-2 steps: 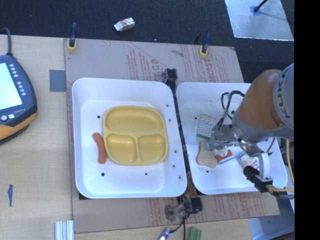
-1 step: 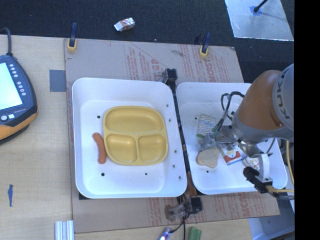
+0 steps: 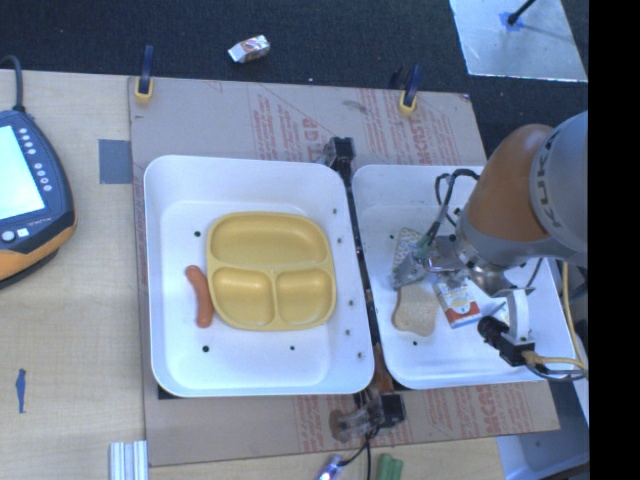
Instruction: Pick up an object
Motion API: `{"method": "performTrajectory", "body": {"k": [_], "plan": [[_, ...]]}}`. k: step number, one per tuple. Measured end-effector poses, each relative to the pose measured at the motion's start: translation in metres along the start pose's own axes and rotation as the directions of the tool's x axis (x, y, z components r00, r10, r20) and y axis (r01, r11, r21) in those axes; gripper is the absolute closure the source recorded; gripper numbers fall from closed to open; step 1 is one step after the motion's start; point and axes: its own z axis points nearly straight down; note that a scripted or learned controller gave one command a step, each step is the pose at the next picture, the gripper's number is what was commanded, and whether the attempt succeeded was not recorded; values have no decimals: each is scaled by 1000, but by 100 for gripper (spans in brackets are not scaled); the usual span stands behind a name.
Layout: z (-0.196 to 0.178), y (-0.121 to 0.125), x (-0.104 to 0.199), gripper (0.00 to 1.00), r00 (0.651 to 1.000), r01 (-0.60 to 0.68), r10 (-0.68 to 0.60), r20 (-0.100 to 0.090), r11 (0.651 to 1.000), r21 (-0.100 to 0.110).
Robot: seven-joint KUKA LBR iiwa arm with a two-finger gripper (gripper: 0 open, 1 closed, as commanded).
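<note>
The gripper (image 3: 413,260) is low in the right bin (image 3: 375,268), over its left half, with the grey and orange arm (image 3: 515,203) reaching in from the right. Just below the gripper lies a beige bread slice (image 3: 415,312). A small white and orange carton (image 3: 459,304) lies to the right of the slice, partly under the wrist. In the left bin (image 3: 160,268) sits a yellow divided plate (image 3: 270,268), with an orange-brown sausage (image 3: 202,295) lying along its left side. The wrist hides part of the right bin's floor.
A teach pendant (image 3: 30,193) rests on the bench at far left. Blue and yellow clamps (image 3: 145,78) (image 3: 408,90) hold the cardboard sheet at the back. A crumpled wrapper (image 3: 249,49) lies on the dark floor beyond.
</note>
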Motion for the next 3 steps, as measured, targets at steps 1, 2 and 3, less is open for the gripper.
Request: {"method": "performTrajectory", "body": {"k": [1, 2, 3], "plan": [[2, 20, 1, 0, 1000, 0, 0, -2, 1000, 2], [3, 48, 7, 0, 1000, -3, 3, -4, 1000, 3], [-7, 48, 6, 100, 1000, -1, 1, -4, 1000, 5]]}}
